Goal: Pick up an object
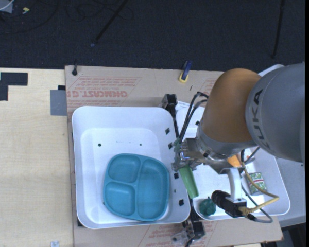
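Several items sat in the right bin [278,199]: green tube [188,182], teal ball [208,207]. Gripper [184,161] hovered just above tube; can't tell its state. Risk: tube lay near the bin wall, so it could slip.

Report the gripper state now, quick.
Gripper: cannot be told; it hangs low over the right bin beside a green object, its tips hidden under the arm.

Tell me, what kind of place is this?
Probably a robotics lab bench: a grey KUKA arm with an orange band works over two shallow white bins, one holding a blue divided plastic plate, with cables behind.
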Controlling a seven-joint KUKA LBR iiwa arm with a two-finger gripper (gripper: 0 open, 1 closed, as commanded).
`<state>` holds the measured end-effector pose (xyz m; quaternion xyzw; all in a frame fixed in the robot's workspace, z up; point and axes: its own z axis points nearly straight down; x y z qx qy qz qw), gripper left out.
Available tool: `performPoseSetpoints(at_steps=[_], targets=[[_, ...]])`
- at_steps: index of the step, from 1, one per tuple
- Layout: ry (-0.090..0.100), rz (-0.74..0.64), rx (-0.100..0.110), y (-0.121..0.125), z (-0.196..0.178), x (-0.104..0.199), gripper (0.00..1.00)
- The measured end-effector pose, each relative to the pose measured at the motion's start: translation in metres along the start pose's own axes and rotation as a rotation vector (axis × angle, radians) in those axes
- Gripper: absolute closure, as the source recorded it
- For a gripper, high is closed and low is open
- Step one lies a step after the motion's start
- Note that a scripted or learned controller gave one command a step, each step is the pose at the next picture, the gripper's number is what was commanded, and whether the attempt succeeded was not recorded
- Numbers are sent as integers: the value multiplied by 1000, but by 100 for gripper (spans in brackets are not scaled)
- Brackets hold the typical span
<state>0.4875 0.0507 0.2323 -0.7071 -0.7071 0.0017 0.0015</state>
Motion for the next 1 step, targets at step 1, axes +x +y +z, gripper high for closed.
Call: performPoseSetpoints(at_steps=[1], targets=[[0,1,1,-2,13,1,100]])
